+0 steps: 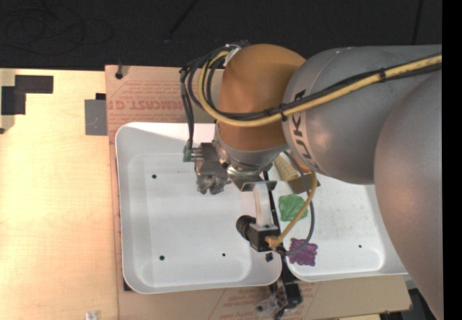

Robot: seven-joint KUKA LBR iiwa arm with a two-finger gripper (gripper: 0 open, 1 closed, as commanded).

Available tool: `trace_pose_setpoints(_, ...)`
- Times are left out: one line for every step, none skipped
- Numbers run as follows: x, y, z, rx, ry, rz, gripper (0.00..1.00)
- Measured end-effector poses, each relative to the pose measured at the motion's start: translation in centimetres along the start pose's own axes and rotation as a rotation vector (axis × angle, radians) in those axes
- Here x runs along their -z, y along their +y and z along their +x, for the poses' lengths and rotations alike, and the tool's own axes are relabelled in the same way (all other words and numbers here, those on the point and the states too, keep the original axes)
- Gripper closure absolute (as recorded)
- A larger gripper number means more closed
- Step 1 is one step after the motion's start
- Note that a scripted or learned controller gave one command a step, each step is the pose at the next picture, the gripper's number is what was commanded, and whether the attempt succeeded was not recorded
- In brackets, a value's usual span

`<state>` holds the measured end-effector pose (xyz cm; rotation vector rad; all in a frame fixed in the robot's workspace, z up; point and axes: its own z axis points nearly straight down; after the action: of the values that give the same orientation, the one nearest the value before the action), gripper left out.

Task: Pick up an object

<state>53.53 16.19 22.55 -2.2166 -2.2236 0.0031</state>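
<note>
Wooden bench (pixel 50 203) bears two white bins (pixel 133 239), the arm (pixel 346 123) overhanging a green piece (pixel 291 206) and a purple piece (pixel 303 253), while the gripper (pixel 211 180) is too obscured to tell its hold.

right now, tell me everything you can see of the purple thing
The purple thing is small and lumpy with a ragged outline, a matte violet that looks like soft plastic or rubber. It lies flat and loose on the white floor of the right bin, near the bin's lower left corner in the view, close to the wall. A green thing lies above it in the view, apart from it. Finer detail is too small to tell.
</note>
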Motion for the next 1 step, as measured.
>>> trace_pose_setpoints(-1.84, -2.11, -5.14, -0.009, -0.003, 0.006, 1.0)
